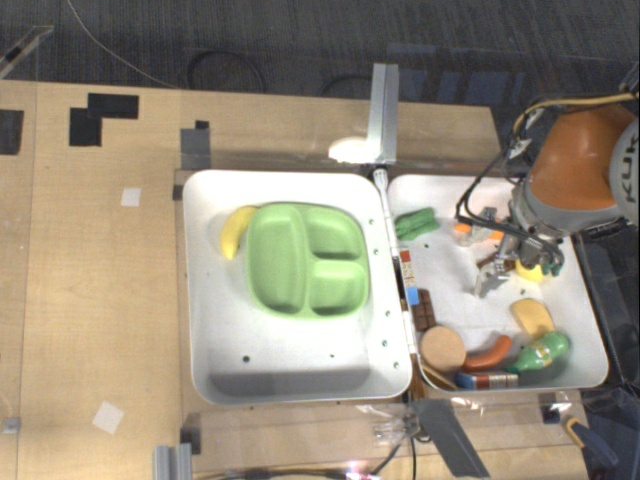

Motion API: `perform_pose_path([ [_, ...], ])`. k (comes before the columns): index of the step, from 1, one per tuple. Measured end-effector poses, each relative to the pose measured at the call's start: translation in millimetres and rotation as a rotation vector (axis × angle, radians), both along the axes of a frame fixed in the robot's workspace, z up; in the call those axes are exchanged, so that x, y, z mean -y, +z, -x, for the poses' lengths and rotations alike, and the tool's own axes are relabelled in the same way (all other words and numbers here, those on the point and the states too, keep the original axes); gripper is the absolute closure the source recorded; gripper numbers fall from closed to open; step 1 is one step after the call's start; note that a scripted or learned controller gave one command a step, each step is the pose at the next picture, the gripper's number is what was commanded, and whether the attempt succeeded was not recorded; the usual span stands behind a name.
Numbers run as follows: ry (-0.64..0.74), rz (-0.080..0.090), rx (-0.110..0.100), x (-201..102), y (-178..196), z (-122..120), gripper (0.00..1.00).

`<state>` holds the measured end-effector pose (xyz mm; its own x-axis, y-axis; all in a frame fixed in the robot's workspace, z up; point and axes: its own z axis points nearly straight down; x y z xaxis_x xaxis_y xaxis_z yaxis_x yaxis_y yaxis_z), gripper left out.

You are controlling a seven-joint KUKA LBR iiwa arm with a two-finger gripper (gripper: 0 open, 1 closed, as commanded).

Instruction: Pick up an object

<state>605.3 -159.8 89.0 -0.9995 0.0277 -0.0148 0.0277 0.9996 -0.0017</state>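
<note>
Objects clustered in right bin; claw above bin floor, grip state unclear; wooden bench, dark carpet

We see bare floor at the right bin's centre; toys crowd six o'clock, a green block sits at ten.

The counter looks like pale, smooth wood. Both bins look like shiny white plastic. The green tray is smooth plastic.
</note>
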Motion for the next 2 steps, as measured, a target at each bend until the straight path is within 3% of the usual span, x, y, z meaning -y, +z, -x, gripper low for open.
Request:
perform_pose_path([
  [1,0.024,0.003,-0.002,48.4,0.4,46.0,0.00],
  [2,0.065,0.002,0.001,6.2,1.7,81.2,0.00],
])
